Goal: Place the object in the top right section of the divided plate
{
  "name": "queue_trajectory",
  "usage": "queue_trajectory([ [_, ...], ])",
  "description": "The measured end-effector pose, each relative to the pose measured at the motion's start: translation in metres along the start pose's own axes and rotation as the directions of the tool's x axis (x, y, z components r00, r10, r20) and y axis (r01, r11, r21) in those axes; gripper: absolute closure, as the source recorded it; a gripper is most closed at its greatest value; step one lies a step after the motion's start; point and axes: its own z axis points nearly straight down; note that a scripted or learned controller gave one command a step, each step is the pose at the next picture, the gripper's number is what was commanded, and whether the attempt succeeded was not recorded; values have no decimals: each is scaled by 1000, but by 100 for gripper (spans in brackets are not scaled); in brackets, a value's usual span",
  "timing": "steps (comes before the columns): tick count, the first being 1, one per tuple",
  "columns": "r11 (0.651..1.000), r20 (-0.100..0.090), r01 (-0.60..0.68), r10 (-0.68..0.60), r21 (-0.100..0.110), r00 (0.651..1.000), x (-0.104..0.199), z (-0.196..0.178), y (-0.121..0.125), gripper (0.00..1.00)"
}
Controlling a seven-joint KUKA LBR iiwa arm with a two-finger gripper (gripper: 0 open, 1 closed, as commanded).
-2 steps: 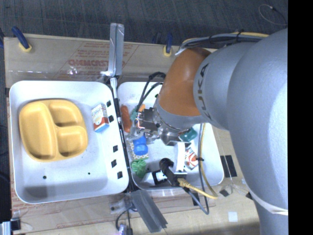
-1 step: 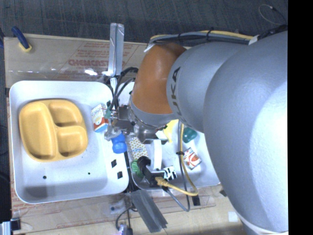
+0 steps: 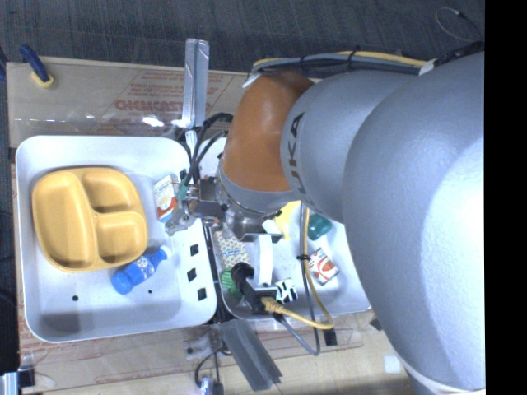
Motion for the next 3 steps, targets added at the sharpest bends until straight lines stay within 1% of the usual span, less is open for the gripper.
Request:
queue_trajectory([
  [1,972,1,-236,236,1,972,57,15,4,0],
  [2,974,4,-227,227,6,974,58,7,3,100],
  [3,974,4,-227,227,7,974,59,7,3,0],
])
